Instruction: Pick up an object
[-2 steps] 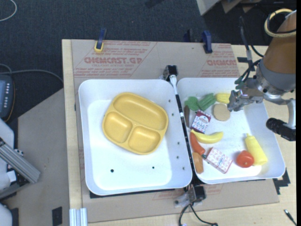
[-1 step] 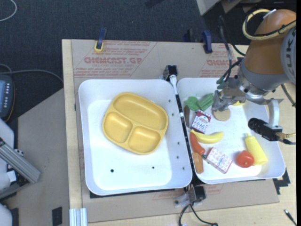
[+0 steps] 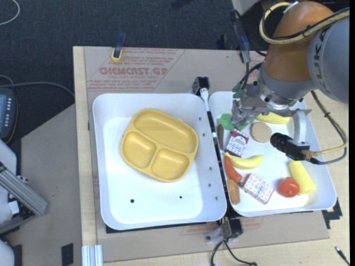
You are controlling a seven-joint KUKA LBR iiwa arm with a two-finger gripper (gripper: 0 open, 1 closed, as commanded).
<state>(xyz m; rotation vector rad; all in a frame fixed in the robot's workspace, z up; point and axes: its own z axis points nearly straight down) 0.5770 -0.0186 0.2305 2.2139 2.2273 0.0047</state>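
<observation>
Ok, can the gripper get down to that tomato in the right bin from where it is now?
Probably yes. The tomato lies uncovered near the front of the right bin, with only the yellow block touching it. The gripper hangs over the bin's back left.

Glossy yellow plastic plate [image 3: 160, 144], smooth white plastic bins [image 3: 105, 165], matt cardboard sheet [image 3: 133, 68]

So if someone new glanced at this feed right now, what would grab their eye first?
Probably the big yellow divided plate, alone in the left bin. Next, the arm's orange band at upper right, with the end effector low over the right bin. That bin is crowded with small things: a banana, a tomato, a carrot and a little carton.
</observation>
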